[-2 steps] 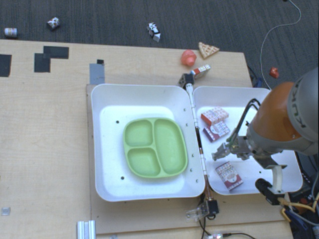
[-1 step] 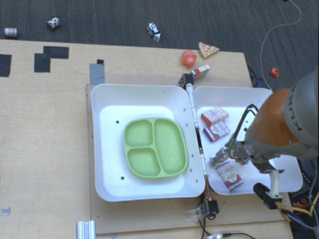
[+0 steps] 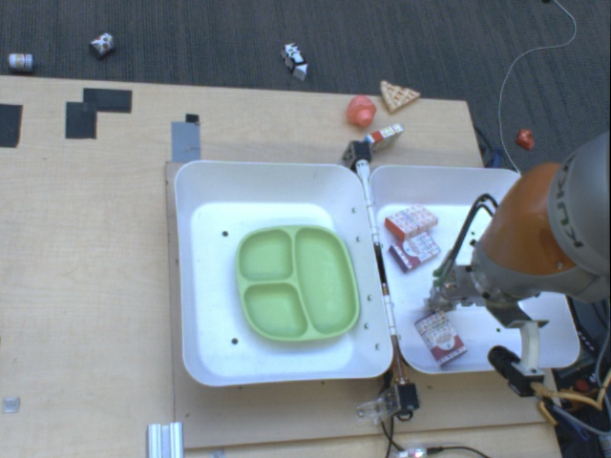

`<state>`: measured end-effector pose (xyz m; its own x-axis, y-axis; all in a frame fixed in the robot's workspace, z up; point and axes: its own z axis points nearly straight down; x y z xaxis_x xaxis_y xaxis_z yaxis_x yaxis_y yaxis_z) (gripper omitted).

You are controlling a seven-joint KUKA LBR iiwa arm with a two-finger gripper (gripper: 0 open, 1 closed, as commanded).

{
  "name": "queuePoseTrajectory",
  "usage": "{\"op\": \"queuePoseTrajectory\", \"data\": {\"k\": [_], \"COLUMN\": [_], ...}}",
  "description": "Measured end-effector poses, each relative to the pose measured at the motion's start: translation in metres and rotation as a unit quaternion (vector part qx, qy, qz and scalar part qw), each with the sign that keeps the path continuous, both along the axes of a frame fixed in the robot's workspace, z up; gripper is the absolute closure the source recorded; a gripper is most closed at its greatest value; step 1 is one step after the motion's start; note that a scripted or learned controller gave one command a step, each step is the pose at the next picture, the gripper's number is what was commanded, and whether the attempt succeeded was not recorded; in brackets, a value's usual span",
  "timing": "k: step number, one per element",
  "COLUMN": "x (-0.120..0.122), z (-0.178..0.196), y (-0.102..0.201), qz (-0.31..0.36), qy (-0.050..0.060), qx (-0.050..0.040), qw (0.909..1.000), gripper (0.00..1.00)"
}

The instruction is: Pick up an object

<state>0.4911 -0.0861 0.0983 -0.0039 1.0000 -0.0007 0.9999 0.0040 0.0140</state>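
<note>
Reaching in from the right, the arm (image 3: 544, 232) hangs over the right bin (image 3: 558, 346), gripper (image 3: 441, 299) low, just above a small red-and-white carton (image 3: 440, 338) near the bin's front edge. We cannot tell the gripper's state; its tip is dark and blurred against the wrist, and we see nothing held.

Risks as we judge them: the carton lies flat and tilted, so a descent slightly off centre could nudge it aside or pinch only a corner and drop it. It also sits close to the front wall, leaving little room on that side.

The carton looks boxy, red with a white printed face, lying askew. Two similar cartons (image 3: 412, 237) sit touching each other at the back of the same bin, well apart from it. The left bin (image 3: 205, 256) holds a green divided tray (image 3: 296, 284).
</note>
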Motion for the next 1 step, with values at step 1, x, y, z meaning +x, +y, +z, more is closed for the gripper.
{"op": "queuePoseTrajectory", "data": {"k": [1], "x": [-0.0001], "z": [-0.0001], "y": [0.0001], "qz": [0.0], "qy": [0.0], "qx": [0.0001], "qw": [1.0], "gripper": [0.0]}}
